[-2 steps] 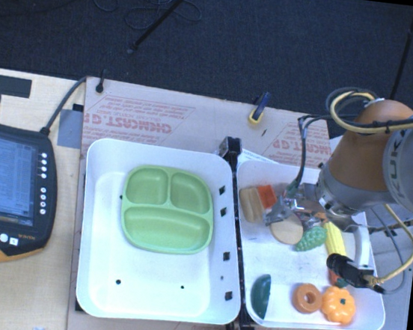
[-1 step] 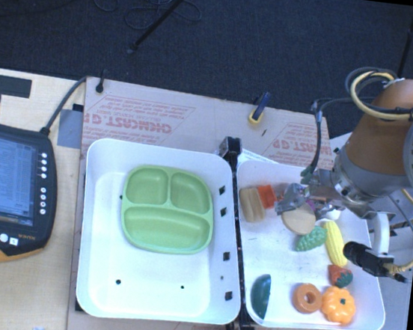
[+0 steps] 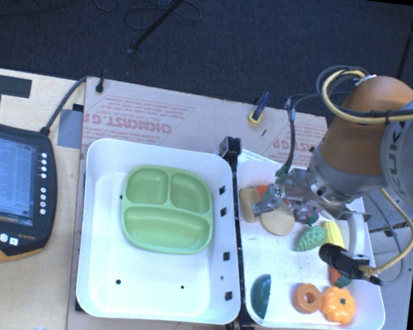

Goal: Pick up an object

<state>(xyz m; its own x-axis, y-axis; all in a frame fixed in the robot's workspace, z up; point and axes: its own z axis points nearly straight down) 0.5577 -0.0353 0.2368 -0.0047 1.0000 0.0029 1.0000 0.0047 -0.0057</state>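
Camera view: the gripper [image 3: 273, 199] hung low in the right bin [image 3: 366, 325], over a beige round object [image 3: 277, 223] and a tan piece [image 3: 249, 201] just beside it. The wrist hid the fingertips, so the gripper's state could not be told. A green divided plate [image 3: 166, 209] lay in the left bin [image 3: 100, 282].

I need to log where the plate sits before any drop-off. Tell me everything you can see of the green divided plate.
The green divided plate is pale green and looks like smooth plastic, a rounded rectangle with three compartments: two small ones at the far side, one wide one nearer the camera. It lies flat, upright, on the floor of the left white bin, toward its far half, apart from the walls. Nothing lies in it.
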